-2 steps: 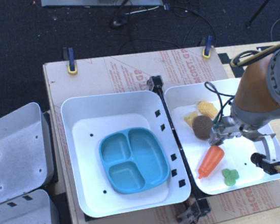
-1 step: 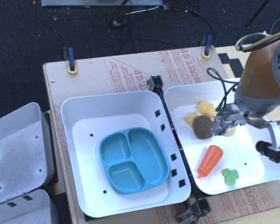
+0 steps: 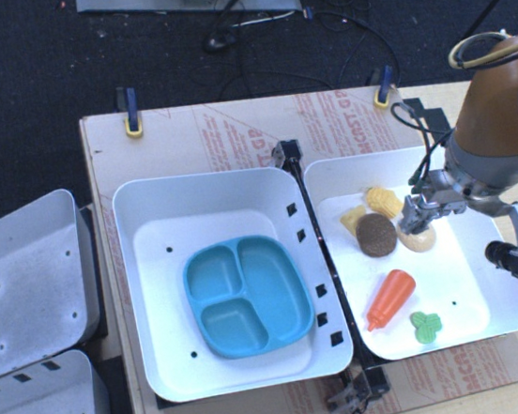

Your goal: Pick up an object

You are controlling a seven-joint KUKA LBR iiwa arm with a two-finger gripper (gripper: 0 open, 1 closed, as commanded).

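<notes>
Gripper [image 3: 416,217] low in the right bin [image 3: 509,310], right over a pale beige piece [image 3: 422,240] and just beside the brown round item [image 3: 375,235] — fingers hidden against the clutter, so open or closed cannot be told. Yellow corn [image 3: 384,201] near the bin's far side, touching the brown item's upper edge; orange carrot [image 3: 390,299] and green piece [image 3: 427,325] nearer the front, apart from the gripper. Blue divided tray [image 3: 248,295] alone in the left bin [image 3: 153,263].

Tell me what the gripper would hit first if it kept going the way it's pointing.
Probably the beige piece just under the gripper, beside the brown ball; depth is hard to judge.
</notes>
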